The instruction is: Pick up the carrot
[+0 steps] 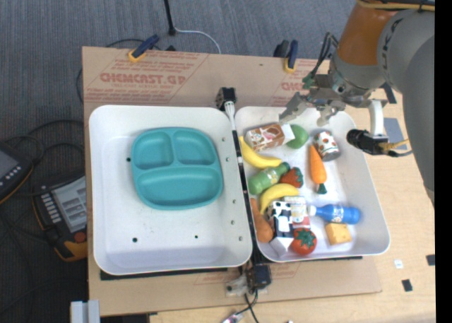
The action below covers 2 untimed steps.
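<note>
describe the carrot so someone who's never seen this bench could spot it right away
Look in the right white bin, the one crowded with toy food. Near its middle right, just below a small can, lies the carrot. It is the slim orange cone with a dark green tip pointing toward the near edge.

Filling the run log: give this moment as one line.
gripper: open, above right bin's far end | orange carrot: lying in bin, untouched | teal divided plate: left bin

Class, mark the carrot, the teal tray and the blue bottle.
carrot (pixel 318 168), camera view, middle of its orange body.
teal tray (pixel 176 191), camera view, its large lower compartment.
blue bottle (pixel 339 213), camera view, its blue body.
</note>
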Tool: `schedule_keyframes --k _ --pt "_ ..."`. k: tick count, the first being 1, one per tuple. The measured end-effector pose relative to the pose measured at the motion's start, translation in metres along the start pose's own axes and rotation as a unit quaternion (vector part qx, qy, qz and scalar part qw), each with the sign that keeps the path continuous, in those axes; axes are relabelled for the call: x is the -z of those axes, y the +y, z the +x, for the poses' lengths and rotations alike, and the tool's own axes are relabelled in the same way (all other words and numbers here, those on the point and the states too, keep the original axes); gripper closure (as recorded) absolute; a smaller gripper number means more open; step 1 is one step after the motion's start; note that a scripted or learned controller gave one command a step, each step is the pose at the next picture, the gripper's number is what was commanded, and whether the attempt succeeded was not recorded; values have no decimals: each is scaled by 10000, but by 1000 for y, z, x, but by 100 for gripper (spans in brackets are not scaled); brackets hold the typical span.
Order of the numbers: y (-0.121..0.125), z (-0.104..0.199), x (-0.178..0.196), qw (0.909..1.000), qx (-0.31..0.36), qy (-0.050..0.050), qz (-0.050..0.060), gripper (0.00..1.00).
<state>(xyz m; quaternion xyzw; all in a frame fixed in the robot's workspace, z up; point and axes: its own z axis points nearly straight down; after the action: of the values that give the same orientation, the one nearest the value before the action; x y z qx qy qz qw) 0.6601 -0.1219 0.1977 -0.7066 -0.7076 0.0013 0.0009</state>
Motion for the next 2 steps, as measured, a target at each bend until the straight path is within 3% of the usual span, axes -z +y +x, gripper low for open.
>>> schedule_keyframes --k 1,2 --pt "-10 -37 -80 9986 -525 3 -6 0" --pt "-28 -54 -97 9996 -271 88 1 0"
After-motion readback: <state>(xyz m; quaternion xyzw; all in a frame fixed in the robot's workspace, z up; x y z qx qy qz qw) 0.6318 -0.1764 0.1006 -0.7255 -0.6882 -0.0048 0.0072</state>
